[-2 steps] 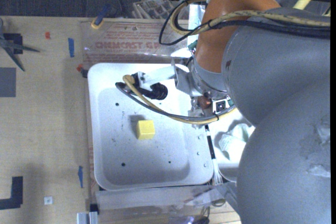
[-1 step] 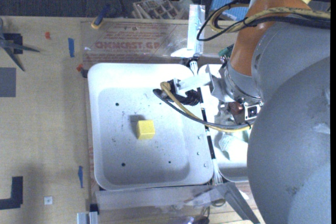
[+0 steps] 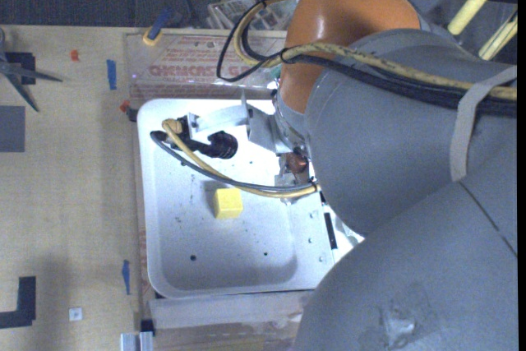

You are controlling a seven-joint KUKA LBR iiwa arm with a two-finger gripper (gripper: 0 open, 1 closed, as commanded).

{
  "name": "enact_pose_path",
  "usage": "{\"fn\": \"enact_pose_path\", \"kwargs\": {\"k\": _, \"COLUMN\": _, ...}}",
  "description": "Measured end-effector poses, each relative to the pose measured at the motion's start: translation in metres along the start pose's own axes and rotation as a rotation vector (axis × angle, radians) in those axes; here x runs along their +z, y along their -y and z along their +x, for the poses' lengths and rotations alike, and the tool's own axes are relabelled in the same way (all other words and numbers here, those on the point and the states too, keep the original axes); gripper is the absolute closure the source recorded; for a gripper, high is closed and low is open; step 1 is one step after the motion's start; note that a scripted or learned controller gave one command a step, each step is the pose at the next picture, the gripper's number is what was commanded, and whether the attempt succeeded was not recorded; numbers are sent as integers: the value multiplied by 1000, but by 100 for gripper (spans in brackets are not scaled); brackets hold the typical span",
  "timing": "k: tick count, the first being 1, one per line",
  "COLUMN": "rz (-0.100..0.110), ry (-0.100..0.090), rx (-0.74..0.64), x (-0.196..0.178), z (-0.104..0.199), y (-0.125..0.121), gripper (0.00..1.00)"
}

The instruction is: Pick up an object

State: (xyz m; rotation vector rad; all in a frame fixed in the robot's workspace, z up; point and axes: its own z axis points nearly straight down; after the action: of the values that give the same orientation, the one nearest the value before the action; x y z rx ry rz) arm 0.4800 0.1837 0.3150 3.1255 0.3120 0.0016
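Observation:
A small yellow block (image 3: 228,203) lies on the floor of the white bin (image 3: 214,259), near its middle. My gripper (image 3: 291,168) hangs over the bin's right part, up and to the right of the block and apart from it. The grey arm and its orange band cover the gripper from above. A small reddish-brown patch shows at the gripper's tip; I cannot tell whether it is an object or part of the robot.
The arm's bulk hides the right side of the bench and the second bin. A thin black strip (image 3: 329,230) lies at the bin's right edge. A clear plastic box (image 3: 197,66) stands behind the bin. Bare wooden benchtop (image 3: 66,201) stretches to the left.

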Motion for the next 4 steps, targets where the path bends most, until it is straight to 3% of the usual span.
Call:
{"fn": "enact_pose_path", "kwargs": {"k": 1, "rz": -1, "ry": 0, "rx": 2, "x": -39, "z": -3, "y": -15, "gripper": 100}}
{"fn": "enact_pose_path", "kwargs": {"k": 2, "rz": 2, "ry": 6, "rx": -221, "x": 10, "z": -23, "y": -108, "gripper": 100}}
{"fn": "enact_pose_path", "kwargs": {"k": 3, "rz": 0, "ry": 2, "rx": -3, "x": -5, "z": -16, "y": -78, "gripper": 100}}
{"fn": "enact_pose_path", "kwargs": {"k": 4, "rz": 0, "ry": 0, "rx": 0, "x": -3, "z": 0, "y": -1, "gripper": 100}}
